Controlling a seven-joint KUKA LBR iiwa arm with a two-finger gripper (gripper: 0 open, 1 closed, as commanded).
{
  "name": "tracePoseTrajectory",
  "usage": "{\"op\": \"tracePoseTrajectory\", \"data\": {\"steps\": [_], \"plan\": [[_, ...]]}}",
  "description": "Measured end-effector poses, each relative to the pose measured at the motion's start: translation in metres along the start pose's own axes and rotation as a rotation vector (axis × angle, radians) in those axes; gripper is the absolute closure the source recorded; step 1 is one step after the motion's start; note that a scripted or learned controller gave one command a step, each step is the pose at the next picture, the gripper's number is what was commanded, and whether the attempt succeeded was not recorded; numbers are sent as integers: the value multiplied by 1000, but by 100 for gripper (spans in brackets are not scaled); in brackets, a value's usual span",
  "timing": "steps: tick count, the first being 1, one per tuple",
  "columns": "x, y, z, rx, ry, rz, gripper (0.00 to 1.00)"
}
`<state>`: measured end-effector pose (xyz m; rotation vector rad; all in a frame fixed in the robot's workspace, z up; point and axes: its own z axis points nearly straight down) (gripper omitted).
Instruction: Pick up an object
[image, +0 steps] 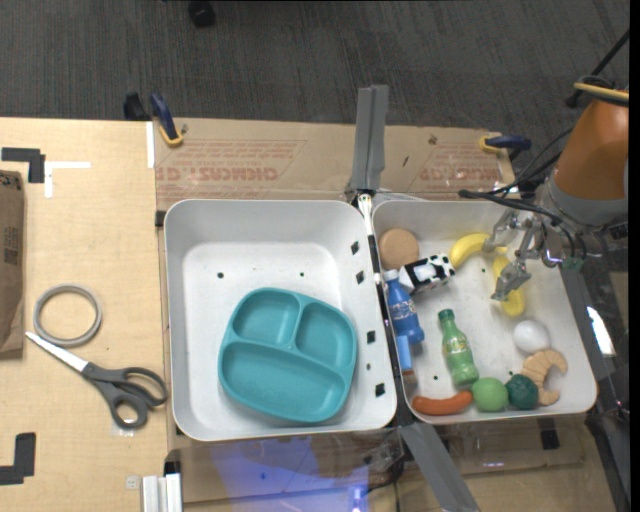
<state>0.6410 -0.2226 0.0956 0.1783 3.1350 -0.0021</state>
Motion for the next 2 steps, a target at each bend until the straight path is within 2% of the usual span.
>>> {"op": "tracePoseTrajectory", "data": {"steps": [1, 2], "plan": [[-3, 1, -12, 2, -13, -1, 100], [-2, 1, -11, 1, -10, -1, 0]]}}
